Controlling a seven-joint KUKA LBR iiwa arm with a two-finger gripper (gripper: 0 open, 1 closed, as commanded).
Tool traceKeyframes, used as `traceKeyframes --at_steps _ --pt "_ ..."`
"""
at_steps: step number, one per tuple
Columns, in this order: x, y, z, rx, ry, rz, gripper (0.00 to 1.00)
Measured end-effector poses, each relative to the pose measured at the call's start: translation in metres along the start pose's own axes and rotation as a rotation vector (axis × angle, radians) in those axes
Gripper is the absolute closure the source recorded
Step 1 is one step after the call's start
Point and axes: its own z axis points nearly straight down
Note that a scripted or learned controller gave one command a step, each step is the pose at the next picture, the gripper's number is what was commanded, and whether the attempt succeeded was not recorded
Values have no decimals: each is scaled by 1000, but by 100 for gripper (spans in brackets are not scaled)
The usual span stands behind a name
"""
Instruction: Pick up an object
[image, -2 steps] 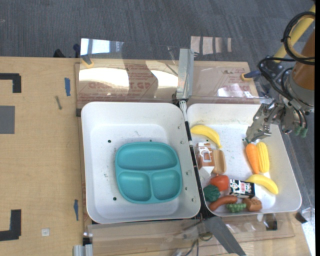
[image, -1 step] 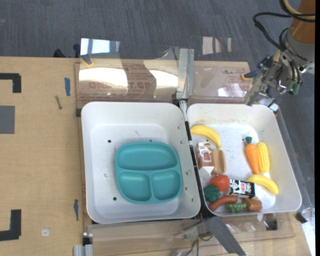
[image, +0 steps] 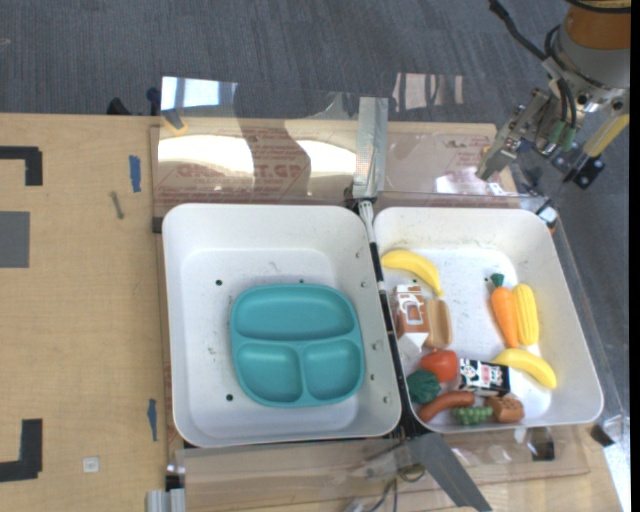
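two shallow white bins sit side by side on a bench, seen from above at a slant. the left bin (image: 190, 240) holds a teal divided plate (image: 296, 342) with three compartments, lying flat near the bin's middle, with bare white floor all around it.

the right bin (image: 470, 228) holds small toy foods crowded toward its near and right sides. a yellow banana (image: 413, 268) lies at the upper left, its long axis running diagonally from upper left to lower right. an orange carrot (image: 505, 310) lies with its green top pointing to the far edge and its tip toward the near edge, touching a yellow corn cob (image: 526, 313) just beside it on the right, parallel. a second banana (image: 527, 366) lies below them, slanting down to the right. the far strip of this bin is open floor.

the gripper (image: 497, 163) hangs above the bench beyond the right bin's far right corner, well apart from every toy; it holds nothing, and whether it is spread or pressed together cannot be told.
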Motion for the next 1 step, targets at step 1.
traceKeyframes --at_steps 1 --pt "-12 -18 27 6 9 281 100"
